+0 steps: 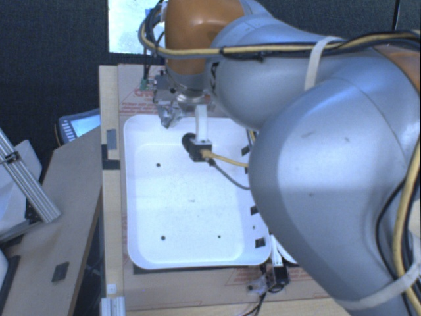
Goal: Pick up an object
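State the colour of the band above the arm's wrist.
The band is orange, clearest in the camera view.

Grey arm in from the right, claw straight down.

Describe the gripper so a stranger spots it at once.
Start at the big grey arm on the right and follow it to its orange band. Just under that band, the gripper hangs above the far left corner of the white bin. It is small, angular bare metal, unlike the smooth, rounded band above it.
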Tool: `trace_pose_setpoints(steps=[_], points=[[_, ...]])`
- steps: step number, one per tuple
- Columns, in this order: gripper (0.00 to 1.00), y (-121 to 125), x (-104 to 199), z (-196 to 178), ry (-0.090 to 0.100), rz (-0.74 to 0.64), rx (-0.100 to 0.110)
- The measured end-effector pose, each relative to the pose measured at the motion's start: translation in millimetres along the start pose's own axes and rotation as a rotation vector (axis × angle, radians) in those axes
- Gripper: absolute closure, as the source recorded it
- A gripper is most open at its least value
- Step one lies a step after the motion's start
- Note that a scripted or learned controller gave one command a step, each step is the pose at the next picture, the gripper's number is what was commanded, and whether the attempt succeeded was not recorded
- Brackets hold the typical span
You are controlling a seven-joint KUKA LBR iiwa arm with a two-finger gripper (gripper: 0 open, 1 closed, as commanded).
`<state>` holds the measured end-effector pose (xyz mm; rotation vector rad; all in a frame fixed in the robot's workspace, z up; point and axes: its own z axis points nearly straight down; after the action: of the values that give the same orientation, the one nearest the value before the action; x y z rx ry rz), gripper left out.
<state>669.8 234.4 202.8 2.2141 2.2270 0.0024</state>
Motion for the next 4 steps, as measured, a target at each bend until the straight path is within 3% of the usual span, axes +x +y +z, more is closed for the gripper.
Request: trace_pose_setpoints(steps=[1,4], points=[[1.0,0,0,-93,0.004,-0.002,-0.009],[1.0,1,1,-120,0.001,-0.022,-0.008]])
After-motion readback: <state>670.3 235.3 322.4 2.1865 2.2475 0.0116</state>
